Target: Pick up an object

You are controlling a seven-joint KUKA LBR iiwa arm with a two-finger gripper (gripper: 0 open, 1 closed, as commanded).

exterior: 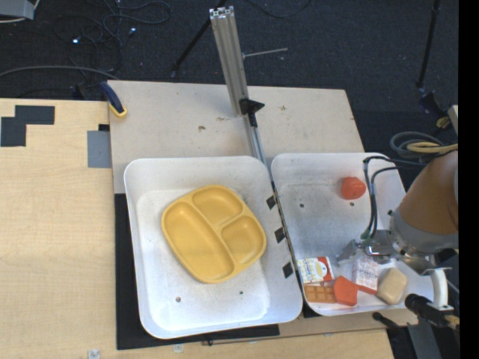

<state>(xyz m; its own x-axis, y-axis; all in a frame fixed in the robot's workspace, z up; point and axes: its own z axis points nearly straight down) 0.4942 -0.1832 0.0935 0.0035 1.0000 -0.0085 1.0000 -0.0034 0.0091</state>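
Two shallow white bins sit side by side on my counter (179,118). The left bin (142,185) holds one thing, a yellow divided tray (213,232) with three compartments, lying flat near the bin's middle and turned at an angle. The right bin (314,174) holds five things that I can count. One orange-red ball (353,188) rests alone toward the far side, well apart from the rest. The other four crowd the near edge: one small carton with an orange and white printed face (315,268), one brown waffle-like piece (319,293) just in front of it, one orange block (345,291) touching the waffle piece, and one white packet with red print (366,274) beside a pale beige lump (392,286).

My arm (430,208) comes in from the right, its orange band over the right bin's edge and the grey wrist below it. My tool (359,250) points left and down into the bin, low over the cluster, just above the white packet and near the carton. I see metal parts there, but I cannot tell whether the fingers are spread or closed, and nothing shows between them. One black cable (370,200) loops from the wrist up past the ball.
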